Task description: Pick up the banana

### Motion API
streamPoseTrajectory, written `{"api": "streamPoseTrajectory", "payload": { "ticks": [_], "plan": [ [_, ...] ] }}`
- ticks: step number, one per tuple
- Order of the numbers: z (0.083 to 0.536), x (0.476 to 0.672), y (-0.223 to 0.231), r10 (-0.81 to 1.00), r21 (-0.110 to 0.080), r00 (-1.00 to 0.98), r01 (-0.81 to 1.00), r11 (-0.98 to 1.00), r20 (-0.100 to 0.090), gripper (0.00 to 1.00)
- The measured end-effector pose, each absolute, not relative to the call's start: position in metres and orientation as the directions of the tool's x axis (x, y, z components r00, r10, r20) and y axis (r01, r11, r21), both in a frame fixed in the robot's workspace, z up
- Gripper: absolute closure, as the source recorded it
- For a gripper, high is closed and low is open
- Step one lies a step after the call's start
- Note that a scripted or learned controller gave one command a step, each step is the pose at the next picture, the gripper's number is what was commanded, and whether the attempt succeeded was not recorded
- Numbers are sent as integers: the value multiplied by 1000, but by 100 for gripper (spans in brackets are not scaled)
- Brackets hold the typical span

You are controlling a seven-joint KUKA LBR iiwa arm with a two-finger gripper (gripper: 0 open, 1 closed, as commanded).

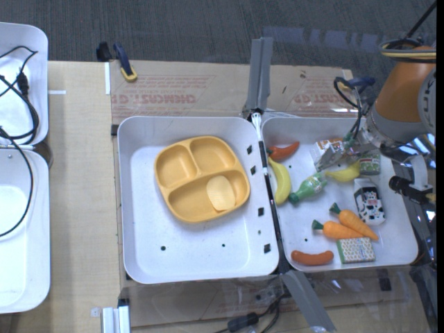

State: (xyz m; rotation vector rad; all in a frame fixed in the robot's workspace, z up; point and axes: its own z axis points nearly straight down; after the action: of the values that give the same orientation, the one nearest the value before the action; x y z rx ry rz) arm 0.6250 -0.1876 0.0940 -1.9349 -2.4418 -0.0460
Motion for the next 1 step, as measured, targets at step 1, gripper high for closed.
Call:
{"api": "streamPoseTrajectory", "payload": {
  "ticks": [1],
  "plan": [
    [105,626,-195,974,15,-227,974,227,16,100]
  ]
}}
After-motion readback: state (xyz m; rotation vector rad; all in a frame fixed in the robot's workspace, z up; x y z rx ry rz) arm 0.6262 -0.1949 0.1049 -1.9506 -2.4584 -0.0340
